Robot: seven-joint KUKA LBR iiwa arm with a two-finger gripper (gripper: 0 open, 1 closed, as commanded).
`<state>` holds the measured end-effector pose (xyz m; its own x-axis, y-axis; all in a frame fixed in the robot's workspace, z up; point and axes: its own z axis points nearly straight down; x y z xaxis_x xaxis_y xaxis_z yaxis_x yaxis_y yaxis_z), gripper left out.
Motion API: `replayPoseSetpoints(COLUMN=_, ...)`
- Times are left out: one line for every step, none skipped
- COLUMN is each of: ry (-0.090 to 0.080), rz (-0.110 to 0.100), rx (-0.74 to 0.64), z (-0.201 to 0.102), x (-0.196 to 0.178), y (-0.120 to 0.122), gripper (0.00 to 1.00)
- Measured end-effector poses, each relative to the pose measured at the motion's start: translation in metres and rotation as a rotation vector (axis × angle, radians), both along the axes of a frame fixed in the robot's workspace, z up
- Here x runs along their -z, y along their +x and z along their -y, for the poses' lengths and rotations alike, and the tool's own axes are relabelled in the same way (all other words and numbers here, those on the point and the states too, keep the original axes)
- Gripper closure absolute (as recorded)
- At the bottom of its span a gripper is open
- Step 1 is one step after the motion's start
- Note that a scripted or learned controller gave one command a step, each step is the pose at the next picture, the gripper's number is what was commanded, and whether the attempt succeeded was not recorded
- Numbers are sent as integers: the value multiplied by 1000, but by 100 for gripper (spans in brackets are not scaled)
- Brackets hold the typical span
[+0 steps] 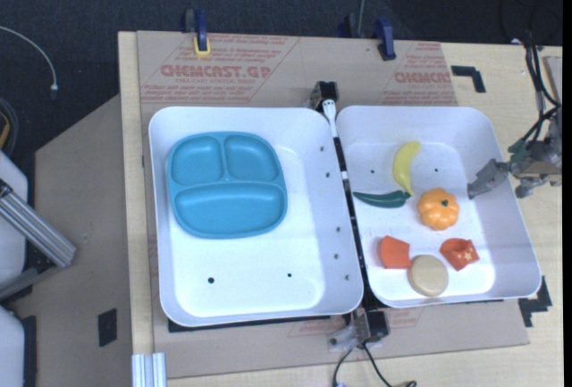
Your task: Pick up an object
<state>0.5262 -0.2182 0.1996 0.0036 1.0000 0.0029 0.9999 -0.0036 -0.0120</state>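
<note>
The right bin [500, 278] holds several toy foods. A yellow banana [406, 164] lies near its middle, with a dark green pepper [382, 197] just below it. An orange pumpkin [438, 209] sits to their right. Along the front of the bin are a red-orange block [394, 252], a beige round piece [428, 275] and a red piece [459, 254]. My gripper [492, 178] reaches in over the bin's right rim, to the right of the pumpkin and apart from it. Nothing shows in its grasp.
The left bin [241, 287] bears a blue divided plate [228, 184] in its back half. A black divider strip [340, 171] runs between the bins. Blue clamps [200, 32] hold the cardboard-topped bench at the back, and cables hang at the right edge.
</note>
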Motion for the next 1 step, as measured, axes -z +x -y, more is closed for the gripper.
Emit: replayPoseSetpoints(ry=-4, rz=12, rx=-4, z=0, x=-6, y=3, gripper=0)
